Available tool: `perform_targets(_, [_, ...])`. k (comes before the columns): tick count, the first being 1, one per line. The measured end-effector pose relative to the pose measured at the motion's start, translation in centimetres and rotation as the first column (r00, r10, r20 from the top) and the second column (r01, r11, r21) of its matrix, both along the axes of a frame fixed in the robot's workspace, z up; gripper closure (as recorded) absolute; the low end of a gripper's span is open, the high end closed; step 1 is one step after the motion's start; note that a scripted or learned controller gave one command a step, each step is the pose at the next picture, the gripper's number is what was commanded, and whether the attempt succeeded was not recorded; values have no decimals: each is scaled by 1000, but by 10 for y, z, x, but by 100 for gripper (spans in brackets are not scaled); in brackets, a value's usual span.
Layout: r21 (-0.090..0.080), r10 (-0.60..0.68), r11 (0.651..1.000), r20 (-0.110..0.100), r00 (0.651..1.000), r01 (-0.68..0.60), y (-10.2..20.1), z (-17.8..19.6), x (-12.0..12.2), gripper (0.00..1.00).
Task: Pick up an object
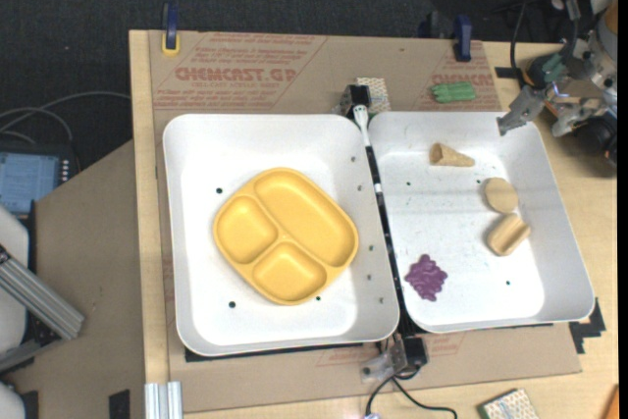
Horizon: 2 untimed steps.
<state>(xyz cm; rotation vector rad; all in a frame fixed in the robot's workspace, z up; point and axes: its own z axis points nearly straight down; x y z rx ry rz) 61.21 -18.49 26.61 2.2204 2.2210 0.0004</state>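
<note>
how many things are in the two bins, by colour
Yellow: 1, the divided plate in the left bin
Tan: 3, a wedge, a round piece and a block in the right bin
Purple: 1, the grape bunch
Total: 5

board point(245, 74) | red print | reads "CHEMCAST GP"
</note>
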Motion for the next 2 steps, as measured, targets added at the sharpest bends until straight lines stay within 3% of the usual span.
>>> perform_targets(1, [3,-6,1000,-14,1000,6,-41,-123,-37,0])
perform_targets(2, [5,-3,1000,-9,1000,4,-9,-185,-138,0])
